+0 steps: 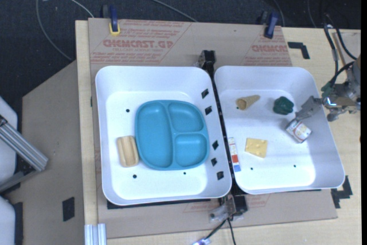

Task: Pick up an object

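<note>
The right bin (pixel 321 169) holds several small objects: a tan cone-shaped piece (pixel 248 102), a dark green lump (pixel 282 105), a yellow cheese-like wedge (pixel 256 147) and a small white can (pixel 299 131) lying on its side. My gripper (pixel 319 105) comes in over the right bin's right rim, just above and right of the white can and right of the green lump. Nothing is visibly held in it. The rest of the arm runs off the right edge of the view.
In the left bin (pixel 109 123) lie a blue divided plate (pixel 171 133) and a tan bread-like block (pixel 127 150) at the plate's left. Black clips (pixel 207 109) line the divider between the bins. Clamps (pixel 114 23) hold the board at the back.
</note>
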Robot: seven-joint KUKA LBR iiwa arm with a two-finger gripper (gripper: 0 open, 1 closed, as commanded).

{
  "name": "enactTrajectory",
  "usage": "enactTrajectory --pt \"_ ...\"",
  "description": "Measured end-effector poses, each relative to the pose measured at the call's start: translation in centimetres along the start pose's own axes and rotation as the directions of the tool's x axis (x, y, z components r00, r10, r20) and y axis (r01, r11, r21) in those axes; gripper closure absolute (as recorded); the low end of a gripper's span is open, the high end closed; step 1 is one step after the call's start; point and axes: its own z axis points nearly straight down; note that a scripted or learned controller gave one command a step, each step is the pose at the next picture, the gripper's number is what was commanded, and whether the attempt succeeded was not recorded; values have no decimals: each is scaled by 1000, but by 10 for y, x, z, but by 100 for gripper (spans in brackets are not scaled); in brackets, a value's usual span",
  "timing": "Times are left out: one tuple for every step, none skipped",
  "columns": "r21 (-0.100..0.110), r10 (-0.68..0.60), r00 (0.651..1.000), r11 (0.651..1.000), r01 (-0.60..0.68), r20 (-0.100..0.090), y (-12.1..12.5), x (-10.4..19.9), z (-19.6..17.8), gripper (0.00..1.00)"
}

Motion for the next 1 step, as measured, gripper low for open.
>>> enactTrajectory --pt "1 0 1000 1000 0 0 2 -3 43 0"
